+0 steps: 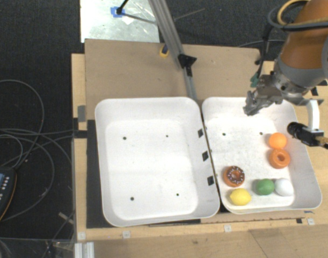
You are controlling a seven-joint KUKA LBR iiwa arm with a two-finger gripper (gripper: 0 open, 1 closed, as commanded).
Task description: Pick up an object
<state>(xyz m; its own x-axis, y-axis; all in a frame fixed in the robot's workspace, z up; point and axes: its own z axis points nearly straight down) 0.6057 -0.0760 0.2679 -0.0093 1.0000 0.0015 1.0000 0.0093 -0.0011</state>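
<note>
The right bin point(244, 144) holds several small toys along its right and near sides: an orange ball point(277, 141), an orange ring point(279, 158), a chocolate doughnut point(234, 176), a yellow lemon point(240, 196), a green ball point(264, 186) and a white ball point(284, 187). My gripper point(252, 107) hangs over the far edge of that bin, up and left of the orange ball and apart from every toy. Nothing shows between its tips.
The left bin point(153, 160) lies beside the right one, with black clips at the seam between them. A slanted metal pole point(172, 34) crosses the far side of the bench. Cables and a pendant lie on the floor at left.
</note>
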